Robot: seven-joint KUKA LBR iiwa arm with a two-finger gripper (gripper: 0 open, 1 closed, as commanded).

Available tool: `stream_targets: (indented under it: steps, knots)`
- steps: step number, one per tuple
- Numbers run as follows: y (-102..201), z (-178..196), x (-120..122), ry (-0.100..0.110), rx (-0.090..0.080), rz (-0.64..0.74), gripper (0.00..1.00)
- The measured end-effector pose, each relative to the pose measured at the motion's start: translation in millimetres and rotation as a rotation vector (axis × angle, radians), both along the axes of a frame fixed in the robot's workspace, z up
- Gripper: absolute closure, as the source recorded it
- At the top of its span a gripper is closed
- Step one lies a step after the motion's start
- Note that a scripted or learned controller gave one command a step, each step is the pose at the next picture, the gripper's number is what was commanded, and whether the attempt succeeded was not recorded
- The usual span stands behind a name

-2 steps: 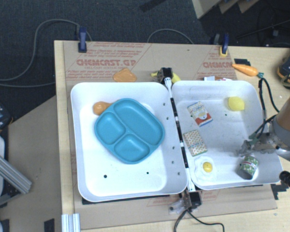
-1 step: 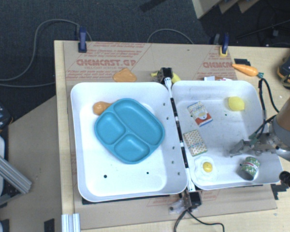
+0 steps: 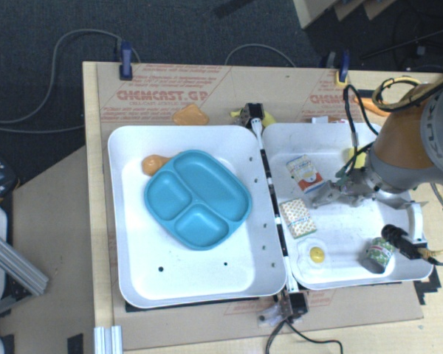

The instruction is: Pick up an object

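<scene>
My gripper [image 3: 328, 193] hangs low over the middle of the right bin [image 3: 332, 142], on the grey arm with the orange band [image 3: 400, 135] that reaches in from the right. Just to its upper left lies a small white packet with red and blue print [image 3: 304, 172]. Below and left of it lies a patterned square packet [image 3: 297, 217]. A round white piece with a yellow centre [image 3: 315, 254] sits near the bin's front wall. A small green can [image 3: 379, 254] rests in the front right corner. I see nothing held.
The left bin [image 3: 133, 264] holds a blue divided plate [image 3: 198, 198] and a small orange object [image 3: 153, 164] at its upper left. Another orange object [image 3: 190, 114] lies on the bench behind the left bin. A ridge [image 3: 269, 198] separates the bins.
</scene>
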State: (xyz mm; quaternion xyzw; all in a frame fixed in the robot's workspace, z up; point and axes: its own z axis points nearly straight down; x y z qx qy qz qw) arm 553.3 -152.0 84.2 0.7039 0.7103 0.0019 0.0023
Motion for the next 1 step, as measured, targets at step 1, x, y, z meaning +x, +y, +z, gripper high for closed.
stream_targets:
  steps: [1]
  knots:
    - [-75.1,38.1,72.8,-0.004,-0.004,-0.009,0.0]
